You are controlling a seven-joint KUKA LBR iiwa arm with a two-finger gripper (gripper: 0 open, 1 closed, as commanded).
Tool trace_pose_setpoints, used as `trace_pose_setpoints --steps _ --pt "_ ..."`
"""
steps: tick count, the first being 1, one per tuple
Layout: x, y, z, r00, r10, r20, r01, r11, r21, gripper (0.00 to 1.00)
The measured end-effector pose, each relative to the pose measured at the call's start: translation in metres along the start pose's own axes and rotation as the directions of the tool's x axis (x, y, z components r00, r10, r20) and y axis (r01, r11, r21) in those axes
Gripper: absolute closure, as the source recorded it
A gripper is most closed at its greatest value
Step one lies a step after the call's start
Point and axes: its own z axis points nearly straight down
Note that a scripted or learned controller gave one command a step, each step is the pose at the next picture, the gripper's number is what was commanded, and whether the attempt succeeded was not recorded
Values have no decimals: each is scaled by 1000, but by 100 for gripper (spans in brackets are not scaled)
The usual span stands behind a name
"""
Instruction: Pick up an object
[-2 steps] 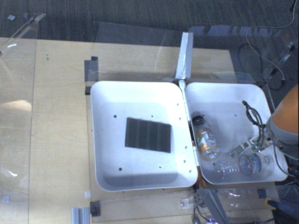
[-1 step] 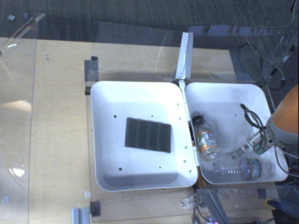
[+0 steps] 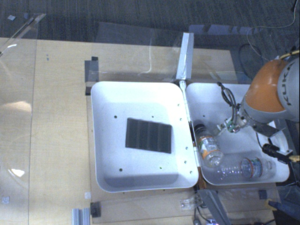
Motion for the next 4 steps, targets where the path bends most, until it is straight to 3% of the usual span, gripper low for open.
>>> trace_pose_setpoints --steps 1,2,3,4 --pt "-38 96 4 987 158 -3 -158 987 9 0" --pt "10 31 0 999 -32 4 32 999 0 0" --pt "13 84 3 955 295 -2 -295 955 4 0" --pt "-2 39 1 1000 22 -5 -22 1000 7 0"
